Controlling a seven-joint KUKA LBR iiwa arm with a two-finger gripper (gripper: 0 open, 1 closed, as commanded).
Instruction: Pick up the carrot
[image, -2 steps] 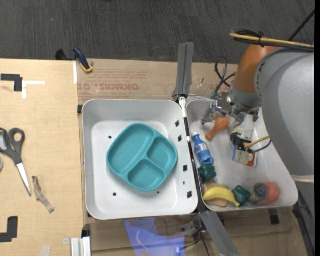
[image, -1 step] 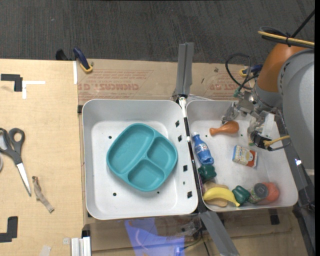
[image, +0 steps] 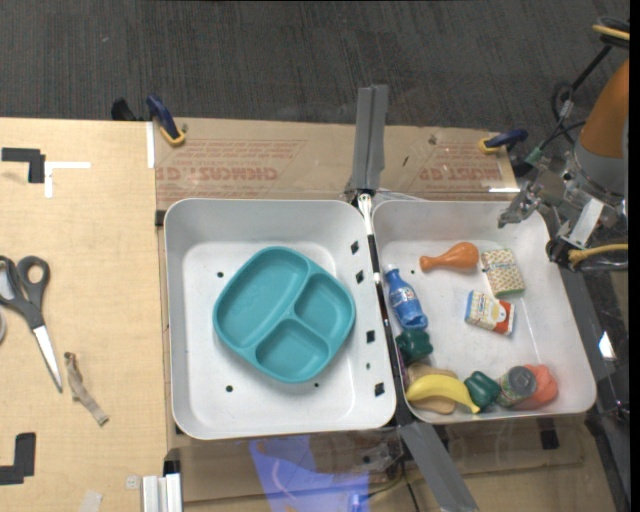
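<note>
Along the near wall of the right bin, well nearer than the carrot, lie a banana, a green pepper and a can, all safely clear of it. A blue bottle sits nearer than the carrot on the view's left, a small carton nearer on the right. The carrot lies flat, tapering leftward, with a speckled sponge just beside its thick end. The gripper hovers beyond the carrot to the right. I cannot tell how far open it is, and nothing shows in its hold. The descent probably wants to land mid-carrot, closing across its width, away from the sponge.
</note>
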